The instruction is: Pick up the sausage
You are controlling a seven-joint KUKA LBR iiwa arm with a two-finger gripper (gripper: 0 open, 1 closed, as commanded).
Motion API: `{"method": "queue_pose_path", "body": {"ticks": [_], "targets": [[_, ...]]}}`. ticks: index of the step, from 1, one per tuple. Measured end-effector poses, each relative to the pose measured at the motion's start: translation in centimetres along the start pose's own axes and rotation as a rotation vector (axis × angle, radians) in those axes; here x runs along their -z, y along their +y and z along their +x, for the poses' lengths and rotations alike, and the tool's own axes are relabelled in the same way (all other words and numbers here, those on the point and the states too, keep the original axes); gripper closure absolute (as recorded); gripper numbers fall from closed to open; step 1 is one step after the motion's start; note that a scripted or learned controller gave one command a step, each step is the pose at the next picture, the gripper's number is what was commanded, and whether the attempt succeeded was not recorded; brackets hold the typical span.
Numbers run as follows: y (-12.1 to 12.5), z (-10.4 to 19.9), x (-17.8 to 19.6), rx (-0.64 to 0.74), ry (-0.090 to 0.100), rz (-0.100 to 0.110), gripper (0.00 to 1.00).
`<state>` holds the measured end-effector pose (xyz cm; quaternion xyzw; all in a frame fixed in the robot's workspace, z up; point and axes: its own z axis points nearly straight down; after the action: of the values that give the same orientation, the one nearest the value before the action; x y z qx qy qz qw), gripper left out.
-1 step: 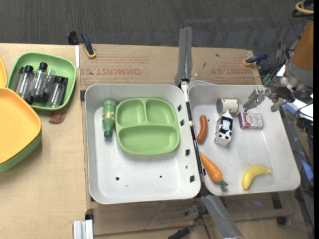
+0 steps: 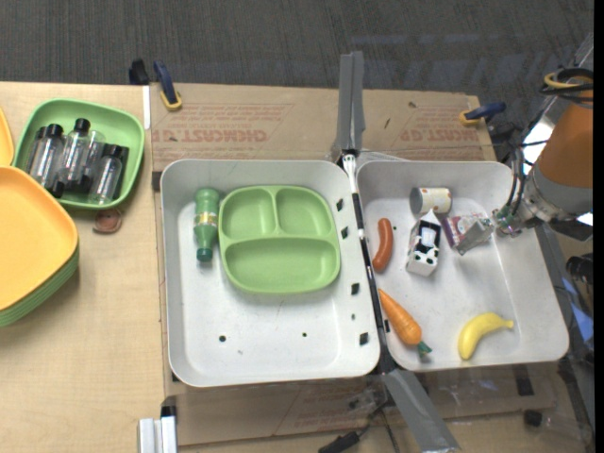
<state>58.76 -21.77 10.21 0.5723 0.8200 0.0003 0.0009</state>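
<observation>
The sausage (image 2: 382,244) is found in the right bin (image 2: 538,281), close to that bin's left wall and just beside the central divider between the two bins. Its long axis is seen running nearly up and down the camera view, with a slight bow toward the left. It is a smooth, glossy, reddish-orange piece with rounded ends — judged to be a moulded plastic toy, firm and a little slippery.

The tool (image 2: 481,229) is seen at the right side of the same bin, at the end of the grey arm with its orange band. It lies well apart from the sausage, to the sausage's right; between the two stand a small black-and-white carton (image 2: 425,249) and a pale cylindrical cup (image 2: 431,199) lying on its side. Whether the tool is wide or narrow cannot be told — its tip is blurred against a crinkled purplish wrapper (image 2: 464,230).

The coming move is therefore judged to be a leftward traverse across the bin, over the carton, with the closing direction set across the sausage's short width.

Lower in the right bin an orange carrot (image 2: 404,321) and a yellow banana (image 2: 481,333) are found. In the left bin (image 2: 274,347) a green divided plate (image 2: 279,239) and a green bottle (image 2: 206,223) are laid.
</observation>
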Motion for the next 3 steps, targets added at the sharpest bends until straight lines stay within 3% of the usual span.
{"method": "queue_pose_path", "body": {"ticks": [1,2,3], "targets": [[0.0,0.0,0.0,-0.001,0.0,0.0,0.0],[-4.4,3.1,13.2,-0.101,0.0,0.001,0.0],[-4.3,3.0,14.1,-0.103,-0.001,0.001,1.0]]}}
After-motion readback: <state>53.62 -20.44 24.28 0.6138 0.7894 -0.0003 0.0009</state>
